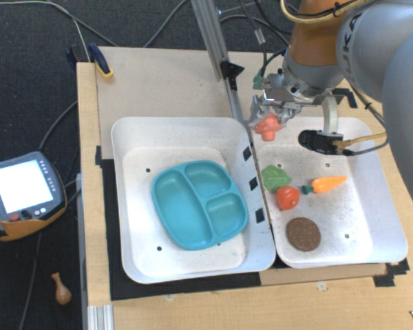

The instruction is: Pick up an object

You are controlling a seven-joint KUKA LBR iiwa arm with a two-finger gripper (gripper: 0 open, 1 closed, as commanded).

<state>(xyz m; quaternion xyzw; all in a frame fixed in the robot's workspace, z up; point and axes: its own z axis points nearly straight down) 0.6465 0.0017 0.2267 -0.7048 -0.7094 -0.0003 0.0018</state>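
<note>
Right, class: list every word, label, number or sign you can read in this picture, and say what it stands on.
No text is readable.
Pendant screen: glowing white, content washed out.
Arm: no readable label.
Blue tray and white bins: unmarked.

two bins [134,177]; one tray [199,203]

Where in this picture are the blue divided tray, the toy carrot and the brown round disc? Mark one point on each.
blue divided tray [199,205]: camera view, on the ridge where its compartments meet.
toy carrot [328,183]: camera view, on the orange body.
brown round disc [303,233]: camera view, on the middle of its top face.
</note>
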